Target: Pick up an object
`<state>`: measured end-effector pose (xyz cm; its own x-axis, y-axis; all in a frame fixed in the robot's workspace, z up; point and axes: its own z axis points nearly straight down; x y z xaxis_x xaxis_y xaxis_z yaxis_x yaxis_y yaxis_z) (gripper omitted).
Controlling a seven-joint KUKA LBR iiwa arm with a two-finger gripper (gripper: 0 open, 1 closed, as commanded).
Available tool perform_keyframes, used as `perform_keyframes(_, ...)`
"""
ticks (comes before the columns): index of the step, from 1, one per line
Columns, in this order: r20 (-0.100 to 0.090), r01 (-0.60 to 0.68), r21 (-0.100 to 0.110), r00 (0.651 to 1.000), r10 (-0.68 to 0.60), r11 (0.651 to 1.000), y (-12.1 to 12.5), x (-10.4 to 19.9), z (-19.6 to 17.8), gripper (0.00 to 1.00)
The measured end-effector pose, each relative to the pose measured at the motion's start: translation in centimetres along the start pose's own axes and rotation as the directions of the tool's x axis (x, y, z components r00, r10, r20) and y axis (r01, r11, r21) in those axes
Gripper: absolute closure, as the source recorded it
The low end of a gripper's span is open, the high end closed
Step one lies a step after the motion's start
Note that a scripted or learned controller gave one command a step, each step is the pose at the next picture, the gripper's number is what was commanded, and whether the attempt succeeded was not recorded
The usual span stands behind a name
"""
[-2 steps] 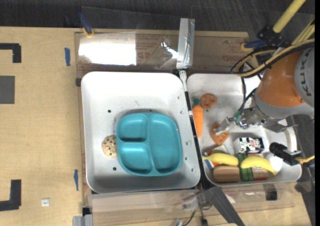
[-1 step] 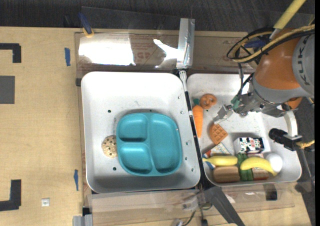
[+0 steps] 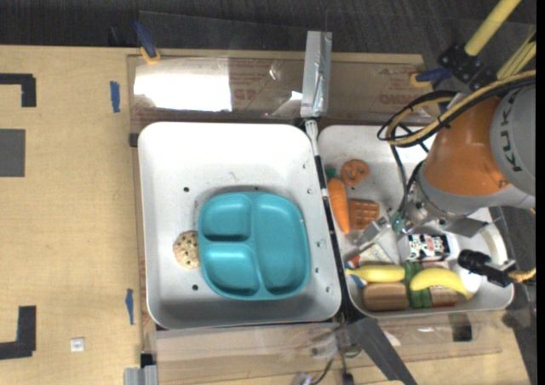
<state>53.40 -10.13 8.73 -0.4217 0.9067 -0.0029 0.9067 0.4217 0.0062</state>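
Objects crowd the bin under my gripper

Objects for picking lie in the right bin (image 3: 490,311), the one my gripper (image 3: 400,223) hangs over. My wrist and its orange band (image 3: 464,158) cover the fingers from this camera, so I cannot tell whether they are apart or together, and nothing shows between them.

Just to the camera-left of my gripper lies a waffle-like orange piece (image 3: 364,212), and beyond it a carrot (image 3: 339,203) with its long axis running up and down the view, narrow end toward the near rim, close along the bin's left wall. Above those, toward the far rim, sits a round orange cookie (image 3: 355,170).

Below my gripper, toward the near rim, one banana (image 3: 378,273) lies with its long axis roughly left to right. Beside it on the camera-right a second banana (image 3: 439,280) curves, also mostly left to right. A brown bread-like roll (image 3: 386,295) lies just under the first banana, long axis left to right too. A small printed packet (image 3: 427,246) sits just below and right of my gripper.

Well to the camera-left, in the left bin (image 3: 170,153), rests a teal divided plate (image 3: 253,243), with a speckled cookie (image 3: 186,249) touching its left edge.
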Motion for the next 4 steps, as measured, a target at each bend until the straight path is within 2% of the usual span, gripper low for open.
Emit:
perform_keyframes(1,0.001,-0.240,0.002,0.971,0.240,0.971,6.2,-5.5,0.2,0.00)
perform_keyframes(2,0.003,-0.239,-0.004,0.971,0.239,0.971,6.3,-5.6,-1.0,1.00)
perform_keyframes(3,-0.001,-0.262,0.006,0.965,0.262,0.965,5.6,-5.9,-0.5,1.00)
perform_keyframes(4,-0.001,-0.263,-0.007,0.965,0.263,0.965,8.1,1.4,-10.3,1.00)
